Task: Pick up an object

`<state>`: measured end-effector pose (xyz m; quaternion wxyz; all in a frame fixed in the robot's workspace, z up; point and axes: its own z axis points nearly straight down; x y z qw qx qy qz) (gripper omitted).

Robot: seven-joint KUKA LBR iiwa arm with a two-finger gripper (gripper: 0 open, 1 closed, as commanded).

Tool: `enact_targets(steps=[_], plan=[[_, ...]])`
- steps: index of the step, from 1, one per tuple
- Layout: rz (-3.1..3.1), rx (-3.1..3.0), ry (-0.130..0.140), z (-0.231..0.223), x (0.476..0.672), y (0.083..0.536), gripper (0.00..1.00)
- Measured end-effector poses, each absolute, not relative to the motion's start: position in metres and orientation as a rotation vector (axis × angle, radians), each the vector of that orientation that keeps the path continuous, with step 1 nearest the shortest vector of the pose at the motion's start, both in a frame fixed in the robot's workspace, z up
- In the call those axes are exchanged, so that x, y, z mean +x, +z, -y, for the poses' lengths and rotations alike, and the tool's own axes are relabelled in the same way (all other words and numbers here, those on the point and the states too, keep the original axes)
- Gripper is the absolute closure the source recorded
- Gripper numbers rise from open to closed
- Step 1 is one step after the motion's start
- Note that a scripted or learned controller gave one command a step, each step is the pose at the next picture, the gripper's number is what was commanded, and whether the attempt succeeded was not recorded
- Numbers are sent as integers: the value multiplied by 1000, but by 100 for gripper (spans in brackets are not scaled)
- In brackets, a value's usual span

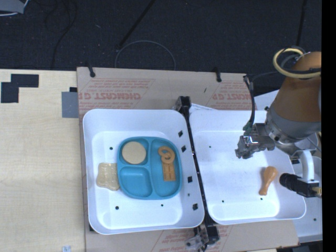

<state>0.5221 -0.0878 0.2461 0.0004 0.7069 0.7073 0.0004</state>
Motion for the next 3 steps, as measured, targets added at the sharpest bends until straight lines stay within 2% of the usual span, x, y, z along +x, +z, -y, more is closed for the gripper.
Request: enact_targets(steps=[2, 3], plan=[[-2229, 2221, -3, -18, 545, 223, 100], [-2229, 2219, -2, -74, 565, 216, 100]])
